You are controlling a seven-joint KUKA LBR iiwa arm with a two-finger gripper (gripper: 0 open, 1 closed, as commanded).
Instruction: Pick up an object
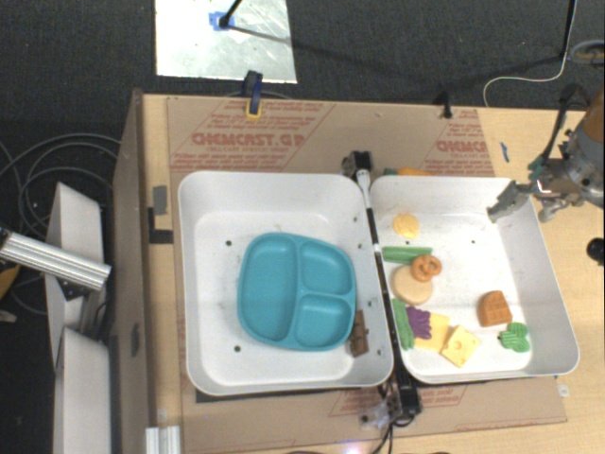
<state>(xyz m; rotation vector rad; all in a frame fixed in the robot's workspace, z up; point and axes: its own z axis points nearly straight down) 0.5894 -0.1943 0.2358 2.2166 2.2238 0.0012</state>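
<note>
Arm (581, 159) cut off at right edge; hand (527, 200) blurred.

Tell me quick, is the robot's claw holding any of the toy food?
Gripper: above the right bin's far right corner, nothing seen between its fingers; open or shut cannot be told.

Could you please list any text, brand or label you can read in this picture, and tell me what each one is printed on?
"CHEMCAST GP": red print on the brown paper-covered board under the bins, far left side.
The same red print repeats at the board's far right, partly cut off by the right bin; too blurred to read.
The finer red print around both is also too small to read.
</note>
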